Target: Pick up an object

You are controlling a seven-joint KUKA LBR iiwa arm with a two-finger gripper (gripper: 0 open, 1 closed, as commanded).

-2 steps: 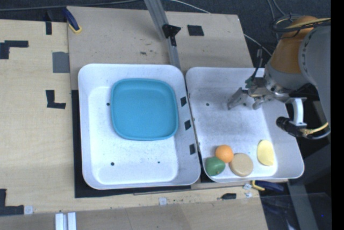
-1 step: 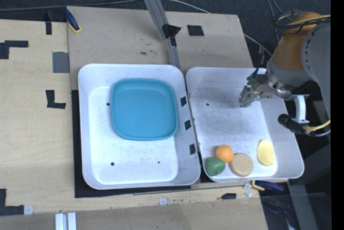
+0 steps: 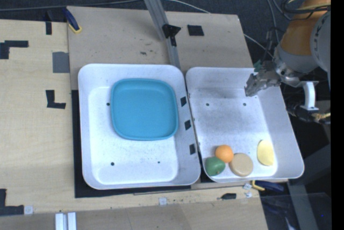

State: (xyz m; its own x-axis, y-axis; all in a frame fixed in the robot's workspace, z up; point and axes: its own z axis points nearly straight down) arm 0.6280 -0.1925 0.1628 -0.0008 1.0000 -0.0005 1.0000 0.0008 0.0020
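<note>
Blue plate (image 3: 144,109) in left bin (image 3: 91,132)

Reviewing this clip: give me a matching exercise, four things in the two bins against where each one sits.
Things:
1. blue plate
2. yellow piece
3. green ball
4. claw

Places:
A. near edge of the right bin, leftmost of the small items
B. over the far right part of the right bin
C. middle of the left bin
D. near right corner of the right bin

Pairs: 1-C, 2-D, 3-A, 4-B
</note>
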